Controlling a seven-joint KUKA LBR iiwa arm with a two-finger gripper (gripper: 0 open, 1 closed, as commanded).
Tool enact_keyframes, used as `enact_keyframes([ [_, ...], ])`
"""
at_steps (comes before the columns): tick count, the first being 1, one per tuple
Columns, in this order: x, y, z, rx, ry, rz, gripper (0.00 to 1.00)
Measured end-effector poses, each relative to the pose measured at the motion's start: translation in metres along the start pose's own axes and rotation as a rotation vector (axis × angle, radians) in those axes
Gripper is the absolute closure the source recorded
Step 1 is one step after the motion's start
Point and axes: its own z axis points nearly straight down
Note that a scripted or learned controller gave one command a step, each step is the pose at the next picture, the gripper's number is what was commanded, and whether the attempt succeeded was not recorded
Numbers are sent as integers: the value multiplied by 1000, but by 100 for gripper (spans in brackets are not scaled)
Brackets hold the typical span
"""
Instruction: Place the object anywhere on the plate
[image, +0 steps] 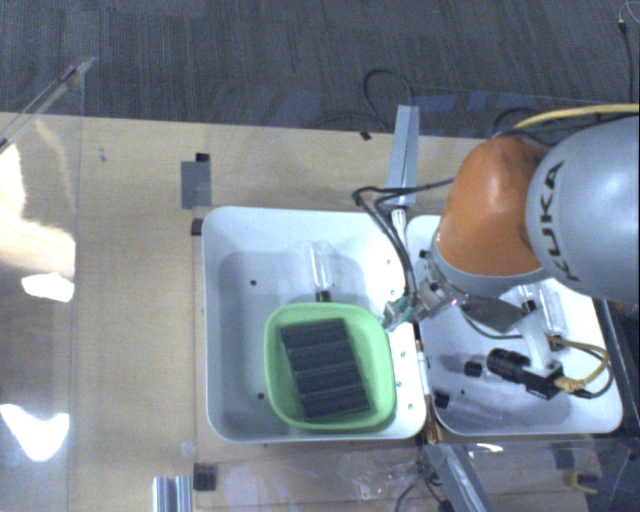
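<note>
A green square plate (372, 340) with raised sides lies in the front half of the left bin (230, 300). On it rests a black ridged rectangular object (325, 368), lying flat and filling most of the plate's floor. My gripper (485, 312) hangs over the right bin (590, 420), under the orange band of the arm, which hides most of it. It is to the right of the plate and apart from the black object.
A small clear tube (320, 268) sits behind the plate in the left bin, and a similar one (550, 312) is in the right bin. Two small dark bits (472, 368) (440, 400) lie on the right bin's floor. Cables run along the ridge between the bins.
</note>
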Motion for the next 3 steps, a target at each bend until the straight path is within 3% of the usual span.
enact_keyframes([
  [1,0,2,-11,-5,-2,-3,100],
  [2,3,-14,24,5,2,-128,100],
  [3,3,-14,24,5,2,-128,0],
])
